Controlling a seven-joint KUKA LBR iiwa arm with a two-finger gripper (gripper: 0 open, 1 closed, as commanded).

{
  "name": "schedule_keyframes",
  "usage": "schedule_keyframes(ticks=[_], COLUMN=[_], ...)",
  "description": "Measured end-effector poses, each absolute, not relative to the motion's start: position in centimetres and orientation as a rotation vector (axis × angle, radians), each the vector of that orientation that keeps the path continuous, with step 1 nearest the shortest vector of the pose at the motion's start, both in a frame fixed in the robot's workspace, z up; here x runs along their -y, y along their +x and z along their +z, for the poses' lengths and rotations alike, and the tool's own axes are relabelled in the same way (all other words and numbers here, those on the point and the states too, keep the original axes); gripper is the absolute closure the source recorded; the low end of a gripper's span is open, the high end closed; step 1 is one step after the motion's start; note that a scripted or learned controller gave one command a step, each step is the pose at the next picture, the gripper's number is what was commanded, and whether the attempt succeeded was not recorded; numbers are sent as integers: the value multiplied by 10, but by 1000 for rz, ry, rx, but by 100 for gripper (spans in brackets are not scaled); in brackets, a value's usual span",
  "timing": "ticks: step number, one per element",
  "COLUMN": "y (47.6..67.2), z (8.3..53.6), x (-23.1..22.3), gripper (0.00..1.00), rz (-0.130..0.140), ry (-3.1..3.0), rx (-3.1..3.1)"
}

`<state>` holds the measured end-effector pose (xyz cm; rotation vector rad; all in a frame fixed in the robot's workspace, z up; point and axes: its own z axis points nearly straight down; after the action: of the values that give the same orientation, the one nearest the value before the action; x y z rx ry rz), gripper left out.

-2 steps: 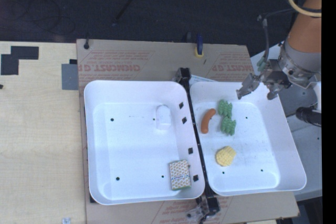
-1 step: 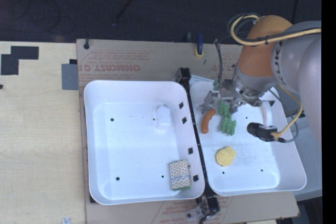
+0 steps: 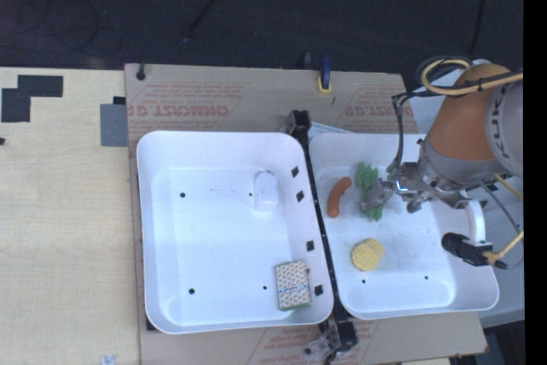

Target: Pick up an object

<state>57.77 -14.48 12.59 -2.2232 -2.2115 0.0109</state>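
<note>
Seemingly a light, rigid plastic toy, the green broccoli piece [image 3: 367, 177] lies in the right bin [image 3: 427, 291] just left of the gripper [image 3: 376, 203], whose opening I cannot tell, and its narrow stalk looks easiest to pinch.

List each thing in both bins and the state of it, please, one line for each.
White block: lying in left bin, untouched.
Patterned box: lying flat, left bin's near corner.
Orange sausage: lying in right bin.
Green toy: in right bin, beside the tool.
Yellow piece: lying in right bin, apart.
</note>
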Motion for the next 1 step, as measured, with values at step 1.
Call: schedule_keyframes(ticks=[1], y=[639], z=[90], x=[195], gripper=[0], rz=[-5], ry=[-2225], rx=[2228])
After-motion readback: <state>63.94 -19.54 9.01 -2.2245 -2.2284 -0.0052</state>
